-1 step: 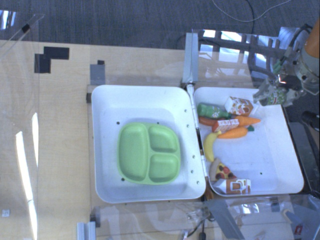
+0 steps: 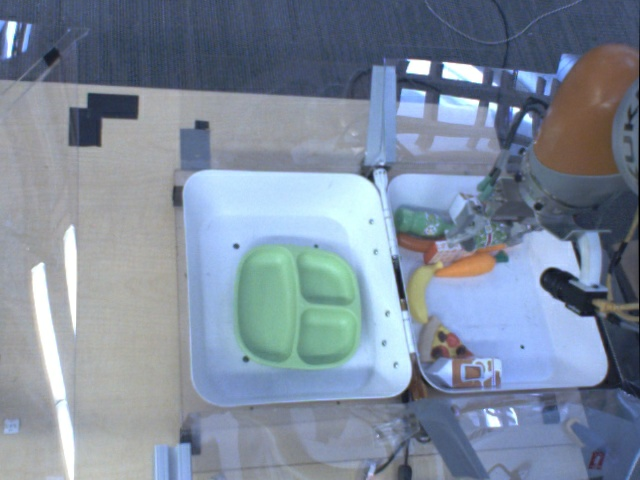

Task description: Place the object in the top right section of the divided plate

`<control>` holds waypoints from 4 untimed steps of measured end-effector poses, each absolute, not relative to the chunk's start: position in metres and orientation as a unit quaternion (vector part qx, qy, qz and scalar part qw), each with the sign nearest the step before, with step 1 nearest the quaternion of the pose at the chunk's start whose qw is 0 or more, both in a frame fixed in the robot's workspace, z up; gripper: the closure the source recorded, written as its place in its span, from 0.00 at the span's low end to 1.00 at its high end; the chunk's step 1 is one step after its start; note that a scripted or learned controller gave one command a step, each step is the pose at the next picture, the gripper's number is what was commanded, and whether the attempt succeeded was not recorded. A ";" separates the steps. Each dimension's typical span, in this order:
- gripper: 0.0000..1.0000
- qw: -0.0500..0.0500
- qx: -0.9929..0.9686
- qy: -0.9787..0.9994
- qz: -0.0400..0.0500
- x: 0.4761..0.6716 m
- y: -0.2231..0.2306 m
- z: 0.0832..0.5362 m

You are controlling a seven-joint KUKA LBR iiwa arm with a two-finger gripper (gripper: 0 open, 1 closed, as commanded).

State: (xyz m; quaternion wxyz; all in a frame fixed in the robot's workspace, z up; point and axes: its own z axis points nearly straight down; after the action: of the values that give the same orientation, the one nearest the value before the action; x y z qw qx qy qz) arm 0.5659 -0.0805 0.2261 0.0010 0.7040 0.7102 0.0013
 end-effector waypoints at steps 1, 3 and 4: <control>1.00 0.001 0.648 0.762 0.001 0.526 -0.013 0.235; 1.00 0.002 0.720 0.694 0.002 0.532 0.032 0.337; 1.00 0.002 0.665 0.747 0.003 0.552 0.083 0.437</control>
State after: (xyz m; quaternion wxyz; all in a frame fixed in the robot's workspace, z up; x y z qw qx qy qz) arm 0.5523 0.0833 0.4366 0.0020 0.6654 0.7465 0.0026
